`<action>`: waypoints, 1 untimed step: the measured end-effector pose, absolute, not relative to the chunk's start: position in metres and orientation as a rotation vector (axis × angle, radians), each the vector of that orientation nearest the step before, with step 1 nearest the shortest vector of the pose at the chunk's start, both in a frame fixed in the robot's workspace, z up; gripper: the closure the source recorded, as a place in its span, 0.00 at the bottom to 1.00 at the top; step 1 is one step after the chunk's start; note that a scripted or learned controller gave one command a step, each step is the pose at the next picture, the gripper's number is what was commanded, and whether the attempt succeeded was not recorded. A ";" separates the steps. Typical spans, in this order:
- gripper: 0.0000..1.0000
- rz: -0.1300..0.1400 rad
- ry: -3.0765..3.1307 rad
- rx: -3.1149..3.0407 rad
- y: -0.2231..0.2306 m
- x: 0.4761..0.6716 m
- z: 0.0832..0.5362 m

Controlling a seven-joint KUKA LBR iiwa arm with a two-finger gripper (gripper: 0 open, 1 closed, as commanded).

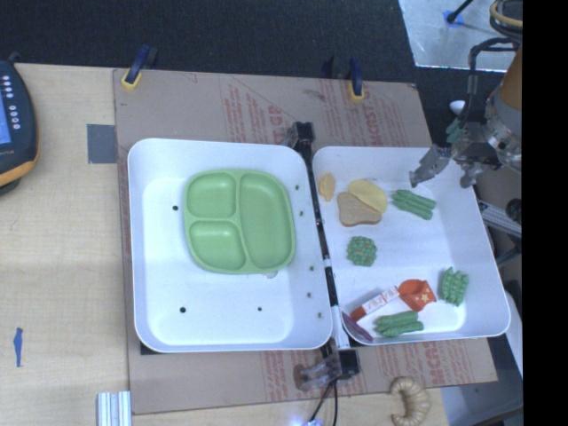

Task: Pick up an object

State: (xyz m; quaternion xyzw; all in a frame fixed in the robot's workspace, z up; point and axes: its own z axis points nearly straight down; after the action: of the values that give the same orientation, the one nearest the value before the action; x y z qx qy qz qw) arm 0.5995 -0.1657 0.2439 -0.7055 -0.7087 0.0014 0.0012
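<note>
My gripper (448, 170) hangs over the far right part of the right bin (479, 238), its two fingers spread open with nothing between them. Just below and left of it lies a green bean pod (414, 203). Further left are a tan bread slice (358, 209) under a yellow chip (368, 193), and a small yellow piece (327, 185). A green broccoli floret (361, 250) sits mid-bin. Near the front lie a red and white packet (395, 299), another green pod (398, 324) and a green bumpy piece (453, 286).
The left bin (160, 309) holds a green divided plate (240, 220). A black divider with clips (315, 229) runs between the bins. A teach pendant (13, 122) rests at the far left, and a tan curled item (410, 401) lies on the bench in front.
</note>
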 end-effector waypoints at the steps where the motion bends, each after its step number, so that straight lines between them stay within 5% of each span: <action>1: 0.00 0.007 -2.227 -2.209 -0.114 0.596 0.157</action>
State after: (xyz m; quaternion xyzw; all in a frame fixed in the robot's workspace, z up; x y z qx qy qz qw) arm 0.5963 -0.1141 0.1567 -0.7042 -0.7100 0.0022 0.0024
